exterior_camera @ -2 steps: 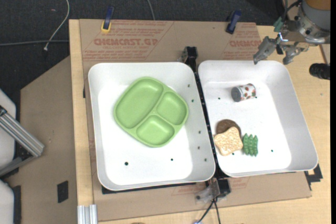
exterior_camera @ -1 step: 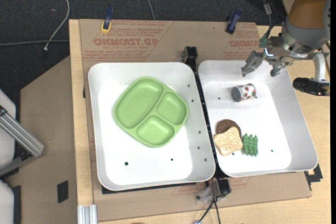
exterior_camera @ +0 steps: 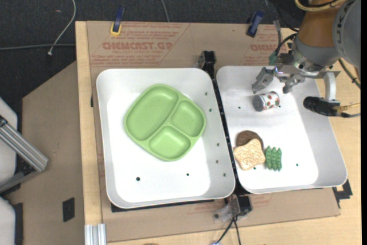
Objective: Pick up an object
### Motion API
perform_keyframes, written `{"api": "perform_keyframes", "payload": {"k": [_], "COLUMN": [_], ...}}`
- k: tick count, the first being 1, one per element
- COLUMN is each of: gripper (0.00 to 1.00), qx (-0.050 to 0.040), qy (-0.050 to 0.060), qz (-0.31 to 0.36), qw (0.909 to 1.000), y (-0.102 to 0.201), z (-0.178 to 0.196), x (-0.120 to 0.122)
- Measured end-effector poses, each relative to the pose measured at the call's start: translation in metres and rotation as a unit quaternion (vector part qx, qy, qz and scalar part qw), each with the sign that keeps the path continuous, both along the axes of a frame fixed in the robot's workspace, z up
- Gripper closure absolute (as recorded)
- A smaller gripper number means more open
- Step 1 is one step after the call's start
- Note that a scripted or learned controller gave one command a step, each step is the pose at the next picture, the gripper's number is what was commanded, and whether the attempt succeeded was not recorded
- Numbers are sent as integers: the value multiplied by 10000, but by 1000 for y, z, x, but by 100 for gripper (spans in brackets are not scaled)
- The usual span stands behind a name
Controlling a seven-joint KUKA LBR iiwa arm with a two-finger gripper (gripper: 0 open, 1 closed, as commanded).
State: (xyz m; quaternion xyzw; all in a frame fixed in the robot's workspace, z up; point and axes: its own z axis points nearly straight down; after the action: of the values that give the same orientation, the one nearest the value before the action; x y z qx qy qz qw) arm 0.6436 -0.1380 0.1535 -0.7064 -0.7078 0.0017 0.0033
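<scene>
My gripper hangs over the back of the right bin, its two grey fingers spread apart and open. Just below the fingertips lies a small grey and white can-like object with red marks, on its side on the bin floor, not between the fingers. Nearer the front of the same bin sit a tan cracker-like piece resting on a dark brown round piece, with a small green toy beside them on the right.
The left bin holds a light green divided plate. A black divider runs between the bins. Blue clamps hold the cardboard base at the back.
</scene>
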Motion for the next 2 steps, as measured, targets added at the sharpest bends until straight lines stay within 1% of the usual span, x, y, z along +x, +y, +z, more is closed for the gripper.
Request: {"api": "perform_keyframes", "payload": {"k": [1,2], "gripper": [0,100], "qx": [-2,-6], "qy": [-2,-42], "qz": [-10,-7], "qw": [10000,10000], "y": [3,3], "z": [-47,-32], "x": [-9,-6]}}
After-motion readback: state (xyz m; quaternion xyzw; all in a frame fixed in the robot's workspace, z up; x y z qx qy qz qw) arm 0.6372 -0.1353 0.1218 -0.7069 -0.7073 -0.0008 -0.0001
